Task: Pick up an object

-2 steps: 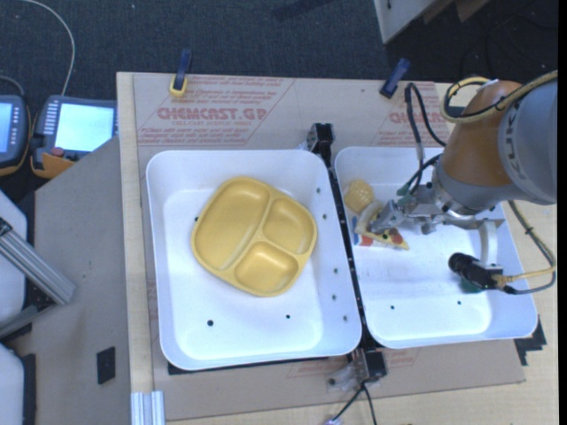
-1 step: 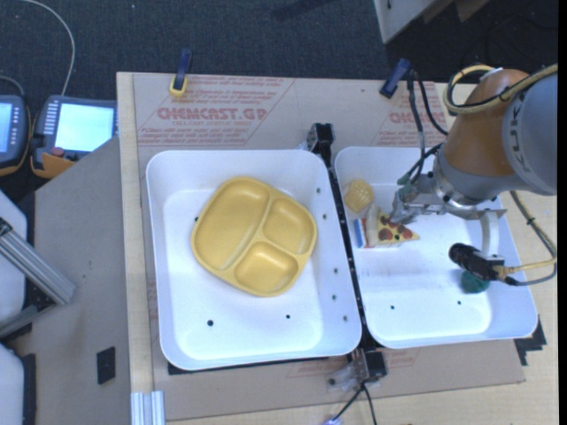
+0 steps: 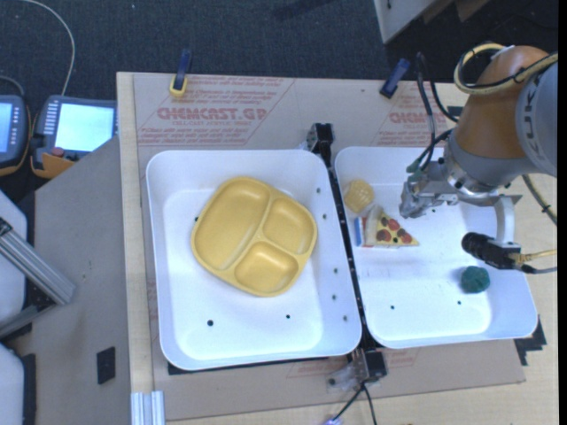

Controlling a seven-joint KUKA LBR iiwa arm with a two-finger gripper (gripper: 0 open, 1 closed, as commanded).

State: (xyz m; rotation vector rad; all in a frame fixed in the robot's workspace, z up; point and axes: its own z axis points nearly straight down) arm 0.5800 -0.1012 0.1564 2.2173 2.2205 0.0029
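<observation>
Yellow plate (image 3: pixel 255 246), split into three compartments, lies in the bin (image 3: pixel 182 321) on the view's left. In the right bin (image 3: pixel 425 308) you have the tool (image 3: pixel 413 205) (the arm comes in from the right), low over the upper part and just beside the pizza slice (image 3: pixel 388 231). You cannot tell whether the tool is open or closed. A tan bun (image 3: pixel 359 195) sits near the slice, a blue stick (image 3: pixel 359 231) lies just beside its left edge, and a green ball (image 3: pixel 475 279) rests well apart

Pizza slice (image 3: pixel 388 231) flat, right bin (image 3: pixel 425 312)
</observation>
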